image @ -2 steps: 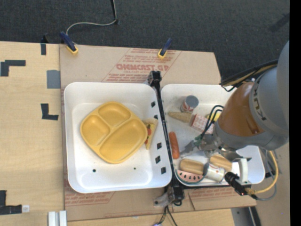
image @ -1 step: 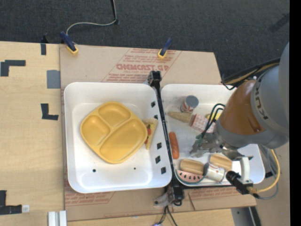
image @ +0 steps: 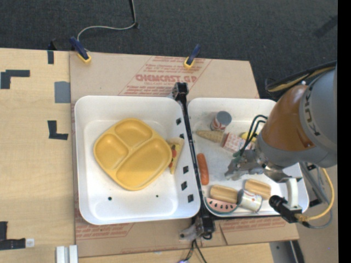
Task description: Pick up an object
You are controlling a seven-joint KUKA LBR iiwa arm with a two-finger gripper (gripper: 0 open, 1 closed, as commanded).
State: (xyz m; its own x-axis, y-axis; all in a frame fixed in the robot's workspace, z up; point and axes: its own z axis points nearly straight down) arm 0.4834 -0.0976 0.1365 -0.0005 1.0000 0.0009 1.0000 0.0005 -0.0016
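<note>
My gripper [image: 237,169] hangs low in the right bin [image: 241,104], over the bare floor in its middle; its dark fingers point left and down. Around it lie toy foods: an orange hot dog [image: 203,168] to the left, an ice cream cone [image: 211,136] and a small can [image: 222,120] above it, a pink-wrapped packet [image: 233,142] just above the fingers. Below sit a bread roll [image: 222,193], a watermelon slice [image: 221,206], a second roll [image: 258,188] and a silver can [image: 251,202]. Nothing shows between the fingers.
The left bin [image: 88,147] holds a yellow divided plate [image: 131,153] with a yellow and red toy [image: 175,153] at its right edge. A black divider [image: 186,141] runs between the bins. The arm's orange band [image: 285,125] covers the right bin's right side.
</note>
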